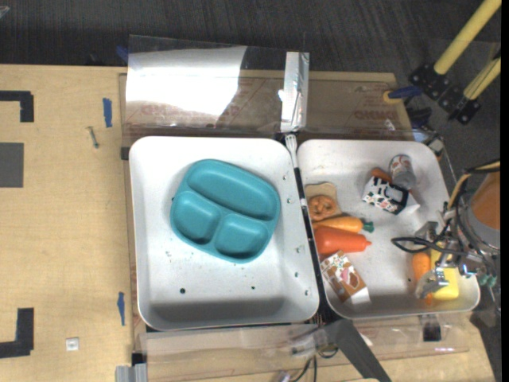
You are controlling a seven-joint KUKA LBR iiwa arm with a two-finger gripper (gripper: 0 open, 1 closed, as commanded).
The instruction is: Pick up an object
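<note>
Teal plastic forms the divided plate (224,208) lying in the middle of the left bin (151,293). In the right bin (350,157), two orange carrots (342,234) lie against the left wall, a small snack packet (345,278) near the front left corner. The gripper (440,275) is low at the front right corner, over a yellow-orange object (445,290); whether its pincer is open or closed, I cannot tell.

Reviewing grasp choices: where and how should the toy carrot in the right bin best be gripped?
Probably across the middle of the toy carrot, from straight above. It lies flat, long axis left to right, so fingers should close front to back; the wrapped snack sits close by in front.
</note>
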